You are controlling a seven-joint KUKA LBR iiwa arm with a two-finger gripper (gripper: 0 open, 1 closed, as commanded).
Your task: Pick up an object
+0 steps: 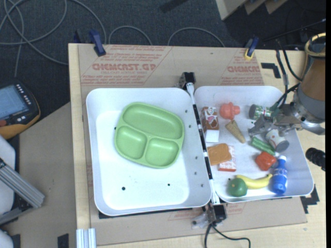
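Observation:
My gripper [266,127] hangs low over the right side of the right bin [297,187], reaching in from the right edge. Directly around it lie a green-capped bottle [257,111], a grey cylinder [277,139] and a green stick-shaped item [262,144]. I cannot tell whether it touches any of them. Further toys lie in the same bin: a red pepper [265,160], a blue bottle [279,176], a yellow banana [254,181], a green apple [237,187], a toast slice [219,152], a cone [235,130], an orange-red toy [229,110] and a small brown box [209,117].
The left bin [103,154] holds a green divided plate [149,134]. A white card [212,136] and a red-and-white packet [227,165] lie near the divider between the bins. Cables run across the floor behind the bench.

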